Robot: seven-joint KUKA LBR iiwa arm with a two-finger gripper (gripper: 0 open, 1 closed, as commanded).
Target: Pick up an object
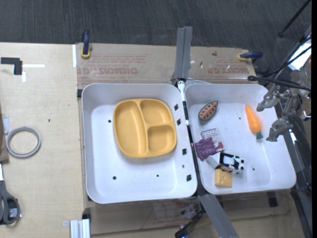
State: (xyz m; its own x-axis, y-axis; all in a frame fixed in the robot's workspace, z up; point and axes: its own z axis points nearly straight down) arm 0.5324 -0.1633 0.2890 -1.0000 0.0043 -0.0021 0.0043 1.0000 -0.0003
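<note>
The two-finger gripper (274, 117) is hovering open and empty at the right bin's (277, 180) right edge, the orange plastic carrot (253, 119) lying lengthwise just left.

Readable text | red lettering is printed on the brown cardboard sheet (148, 63) behind the bins, appearing mirrored/upside down, illegible | small printed card (209, 133): markings too small to be read

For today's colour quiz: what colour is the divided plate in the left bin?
Yellow-orange all over; the divided plate shows best in the camera view.
</note>
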